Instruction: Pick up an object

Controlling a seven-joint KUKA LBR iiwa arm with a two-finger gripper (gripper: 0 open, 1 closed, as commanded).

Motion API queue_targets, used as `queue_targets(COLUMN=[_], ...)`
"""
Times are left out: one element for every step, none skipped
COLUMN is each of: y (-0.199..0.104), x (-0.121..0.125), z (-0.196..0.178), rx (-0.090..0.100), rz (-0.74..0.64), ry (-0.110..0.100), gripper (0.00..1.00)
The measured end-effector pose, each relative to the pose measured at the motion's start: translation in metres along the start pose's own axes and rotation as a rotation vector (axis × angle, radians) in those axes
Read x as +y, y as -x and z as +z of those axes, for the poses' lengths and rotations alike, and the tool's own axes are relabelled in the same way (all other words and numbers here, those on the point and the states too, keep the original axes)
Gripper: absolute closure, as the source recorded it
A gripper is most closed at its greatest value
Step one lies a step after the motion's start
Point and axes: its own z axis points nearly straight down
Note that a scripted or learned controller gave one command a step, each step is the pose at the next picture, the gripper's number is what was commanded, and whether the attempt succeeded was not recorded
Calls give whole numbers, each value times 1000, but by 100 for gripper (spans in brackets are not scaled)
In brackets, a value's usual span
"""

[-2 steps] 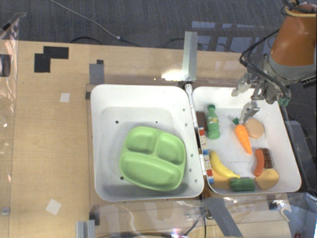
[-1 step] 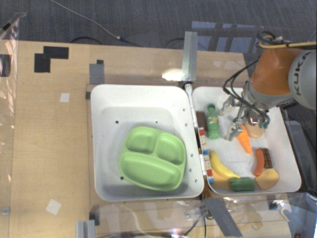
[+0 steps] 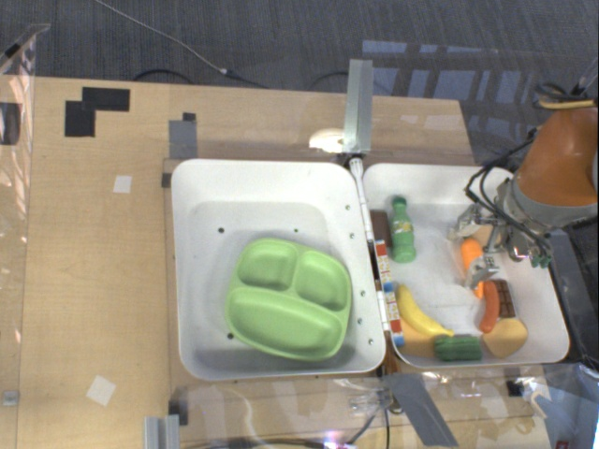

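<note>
Pretty evenly lit from above; glare is seen on the shallow white bins (image 3: 201, 195), soft shadows underneath, slightly soft focus overall.

Robotics lab setup. Plywood table (image 3: 94, 279) carries two white bins (image 3: 281, 181) side by side, held by metal brackets (image 3: 359, 106) at the table's far edge. Black marker patches (image 3: 94, 108) near its far left corner. Loose cable (image 3: 140, 26) crosses grey carpet (image 3: 281, 17). Plastic toy food (image 3: 419, 314) as test objects.
</note>
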Motion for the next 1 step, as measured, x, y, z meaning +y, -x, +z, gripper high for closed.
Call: queue_targets(y=[7], x=[4], z=[-16], rx=[-17], rz=[-10], ry=[-2], gripper=[100])
